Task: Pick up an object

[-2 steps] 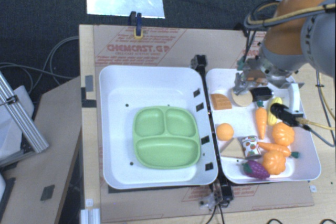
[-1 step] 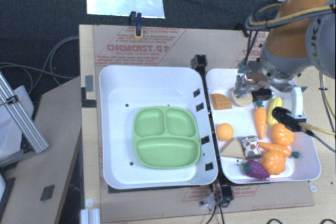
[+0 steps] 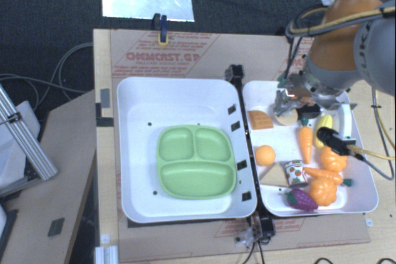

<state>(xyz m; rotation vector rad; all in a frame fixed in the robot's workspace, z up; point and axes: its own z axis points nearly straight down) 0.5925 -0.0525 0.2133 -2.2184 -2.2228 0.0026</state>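
Observation:
The right bin (image 3: 365,195) holds several toy foods. Among them are a brown toast square (image 3: 260,119), an orange ball (image 3: 265,154), an upright carrot (image 3: 305,143), a yellow banana (image 3: 324,125), purple grapes (image 3: 299,199) and a small printed can (image 3: 296,173). My gripper (image 3: 286,101) hangs over the bin's back left part, just right of the toast and above a pale round piece (image 3: 286,118). The wrist and cables hide what lies directly beneath it.
The left bin (image 3: 142,108) carries a green divided plate (image 3: 197,161). More orange toys (image 3: 333,161) crowd the right bin's right side. A black divider (image 3: 242,133) runs between the bins. Cardboard (image 3: 173,52) underlies both.

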